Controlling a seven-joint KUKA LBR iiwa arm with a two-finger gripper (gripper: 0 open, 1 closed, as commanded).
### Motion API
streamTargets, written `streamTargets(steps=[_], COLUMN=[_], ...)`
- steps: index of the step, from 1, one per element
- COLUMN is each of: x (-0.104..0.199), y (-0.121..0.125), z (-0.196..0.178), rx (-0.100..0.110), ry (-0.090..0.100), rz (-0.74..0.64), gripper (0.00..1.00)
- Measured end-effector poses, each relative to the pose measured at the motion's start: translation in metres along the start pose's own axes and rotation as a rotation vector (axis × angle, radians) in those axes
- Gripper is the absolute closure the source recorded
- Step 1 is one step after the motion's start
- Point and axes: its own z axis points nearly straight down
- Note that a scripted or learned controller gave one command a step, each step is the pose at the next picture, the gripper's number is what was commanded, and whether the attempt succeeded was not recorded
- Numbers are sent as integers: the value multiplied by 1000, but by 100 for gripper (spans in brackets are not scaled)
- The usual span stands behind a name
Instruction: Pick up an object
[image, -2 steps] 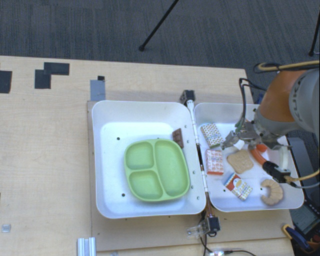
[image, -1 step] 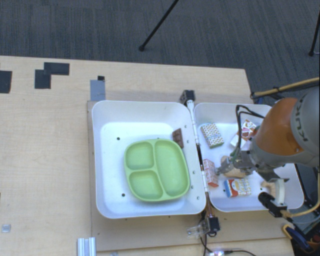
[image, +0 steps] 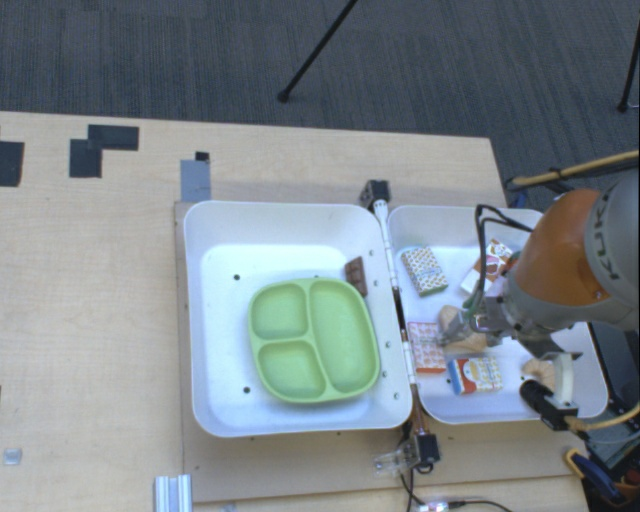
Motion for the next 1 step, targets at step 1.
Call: streamTargets(steps=[1], x=[77], y=[-22], z=[-87], rx=[8], ry=[3], rz=[-3], gripper=[100])
